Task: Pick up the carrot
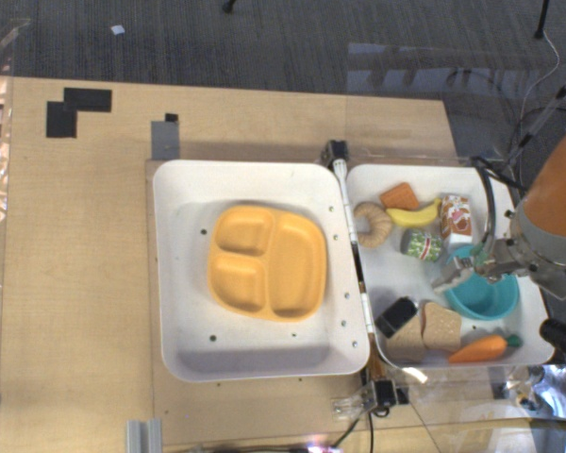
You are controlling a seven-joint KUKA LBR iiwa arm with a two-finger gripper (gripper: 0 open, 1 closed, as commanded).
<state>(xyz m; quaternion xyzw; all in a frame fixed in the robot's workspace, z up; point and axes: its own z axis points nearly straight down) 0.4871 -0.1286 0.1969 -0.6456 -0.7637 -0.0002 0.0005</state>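
The carrot (478, 349), orange with a green stub at its right end, lies on its side in the front right corner of the right bin (389, 359). My gripper (469, 269) hangs over the far rim of a teal bowl (483, 299), a short way behind the carrot and apart from it. Nothing shows held in the gripper. The grey arm with its orange band (557, 194) comes in from the right.
In the right bin, a tan bread slice (441, 327) and a black block (396, 315) lie just left of the carrot. Further back are a green can (421, 245), banana (412, 217), bagel (373, 223), orange wedge (399, 196) and small carton (456, 217). The left bin (184, 347) holds a yellow divided plate (267, 260).
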